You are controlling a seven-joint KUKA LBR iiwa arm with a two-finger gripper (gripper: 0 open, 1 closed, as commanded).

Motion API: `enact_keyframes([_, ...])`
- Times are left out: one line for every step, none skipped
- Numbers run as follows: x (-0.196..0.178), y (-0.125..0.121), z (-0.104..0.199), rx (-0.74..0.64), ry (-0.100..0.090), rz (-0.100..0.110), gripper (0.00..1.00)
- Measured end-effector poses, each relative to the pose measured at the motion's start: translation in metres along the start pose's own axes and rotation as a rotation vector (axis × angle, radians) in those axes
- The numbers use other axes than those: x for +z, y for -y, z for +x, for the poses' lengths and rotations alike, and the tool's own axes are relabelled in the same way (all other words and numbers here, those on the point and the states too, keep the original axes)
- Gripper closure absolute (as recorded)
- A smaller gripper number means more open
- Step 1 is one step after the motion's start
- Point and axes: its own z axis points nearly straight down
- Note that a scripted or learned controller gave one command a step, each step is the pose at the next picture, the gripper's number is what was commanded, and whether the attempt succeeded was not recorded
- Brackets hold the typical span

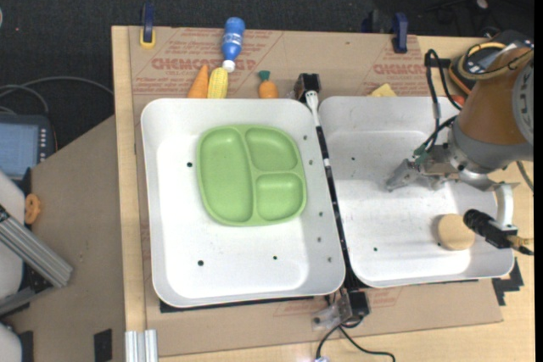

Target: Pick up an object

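Observation:
A tan rounded object lies in the right bin, near its front right corner. My gripper hangs low over the middle of that bin, pointing left, a short way up and to the left of the tan object. Nothing shows at its tip. In the left bin sits a green divided plate.
Behind the bins on the bench lie a blue and white bottle, an orange carrot, a yellow corn cob, a small carrot, a black item and a yellow piece.

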Motion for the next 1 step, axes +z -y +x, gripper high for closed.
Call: enact_keyframes([0.0000, 0.0000, 0.0000, 0.000, 0.000, 0.000, 0.00])
